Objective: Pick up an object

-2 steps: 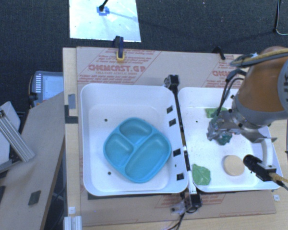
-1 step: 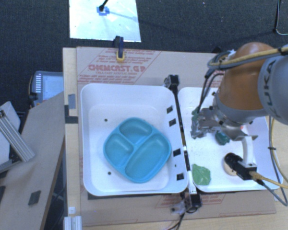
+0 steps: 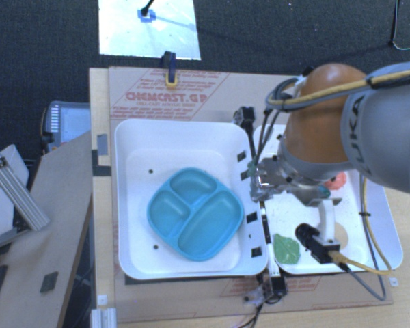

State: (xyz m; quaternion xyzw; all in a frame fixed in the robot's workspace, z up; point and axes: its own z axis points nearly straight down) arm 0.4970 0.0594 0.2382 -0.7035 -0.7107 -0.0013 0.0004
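My gripper (image 3: 268, 182) hangs low over the left side of the right bin (image 3: 389, 241), close to the divider between the bins, and the bulky grey and orange wrist hides most of it. A green object (image 3: 285, 249) lies at the right bin's front left corner, in front of the gripper and apart from it. A red-orange object (image 3: 339, 180) and a small teal piece (image 3: 322, 192) peek out from under the wrist. A tan round object (image 3: 339, 236) lies toward the front. Nothing can be seen held.
The left bin (image 3: 140, 145) holds a blue divided plate (image 3: 195, 212) in its middle. The arm covers much of the right bin. Cardboard lies under both bins, and a yellow clamp (image 3: 171, 74) sits at the back edge.
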